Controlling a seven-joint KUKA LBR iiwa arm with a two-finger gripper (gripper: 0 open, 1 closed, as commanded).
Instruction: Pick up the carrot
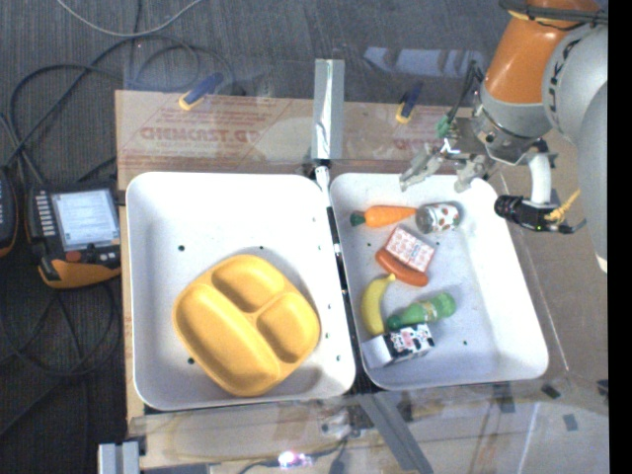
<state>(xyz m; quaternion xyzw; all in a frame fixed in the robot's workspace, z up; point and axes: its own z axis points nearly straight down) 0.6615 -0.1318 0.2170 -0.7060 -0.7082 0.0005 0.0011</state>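
The carrot [387, 215], orange with a green stub at its left end, lies flat near the back of the right bin [513, 294]. My gripper [441, 169] hangs above the bin's back edge, up and to the right of the carrot. Its two fingers are spread apart, with nothing between them. A small silver can [439, 216] lies just right of the carrot's tip.
The right bin also holds a red and white packet [408, 253], a banana [373, 304], a green bottle [423, 312] and a black and white carton [410, 342]. A yellow divided tray [247, 322] sits in the left bin [168, 215]. A metal post [326, 117] rises between the bins.
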